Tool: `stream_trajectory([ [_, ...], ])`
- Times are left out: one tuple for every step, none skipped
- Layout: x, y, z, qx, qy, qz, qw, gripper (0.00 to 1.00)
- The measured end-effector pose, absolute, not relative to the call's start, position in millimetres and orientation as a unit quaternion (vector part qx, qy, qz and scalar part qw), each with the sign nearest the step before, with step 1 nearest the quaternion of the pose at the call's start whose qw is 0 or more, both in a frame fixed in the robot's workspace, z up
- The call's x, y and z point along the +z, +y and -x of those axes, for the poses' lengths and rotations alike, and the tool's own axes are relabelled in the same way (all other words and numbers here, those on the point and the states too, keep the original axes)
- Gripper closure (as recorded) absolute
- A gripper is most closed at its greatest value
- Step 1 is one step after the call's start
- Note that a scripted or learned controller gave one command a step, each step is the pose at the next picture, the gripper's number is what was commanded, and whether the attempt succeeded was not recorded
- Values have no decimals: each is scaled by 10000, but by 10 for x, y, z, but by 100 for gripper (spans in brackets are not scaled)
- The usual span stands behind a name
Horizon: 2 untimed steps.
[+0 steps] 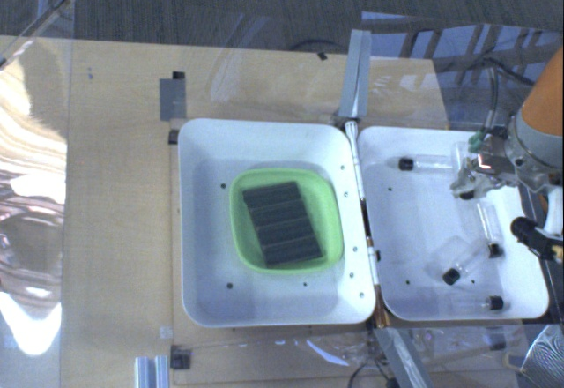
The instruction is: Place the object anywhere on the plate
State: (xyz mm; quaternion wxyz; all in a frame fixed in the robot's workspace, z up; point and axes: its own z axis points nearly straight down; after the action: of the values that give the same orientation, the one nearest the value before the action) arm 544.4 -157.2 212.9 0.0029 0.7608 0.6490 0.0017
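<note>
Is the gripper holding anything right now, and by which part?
Cannot be told: the gripper sits over the right white bin near clear plastic tubes, its fingertips unclear.

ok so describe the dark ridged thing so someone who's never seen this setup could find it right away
Start at the left white bin of the two side by side. In its middle sits a green plate with rounded corners, and the dark grey ribbed block lies flat on it, slightly turned. It is the one dark, opaque slab here; the clear tubes with black caps lie in the right bin.
</note>
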Motion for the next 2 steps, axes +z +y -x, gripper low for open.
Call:
stream_trajectory([
  [2034, -600, -5093, 14, 7128, -7013, 12, 100],
  [1952, 178, -5353, 19, 7427, -6696, 18, 100],
])
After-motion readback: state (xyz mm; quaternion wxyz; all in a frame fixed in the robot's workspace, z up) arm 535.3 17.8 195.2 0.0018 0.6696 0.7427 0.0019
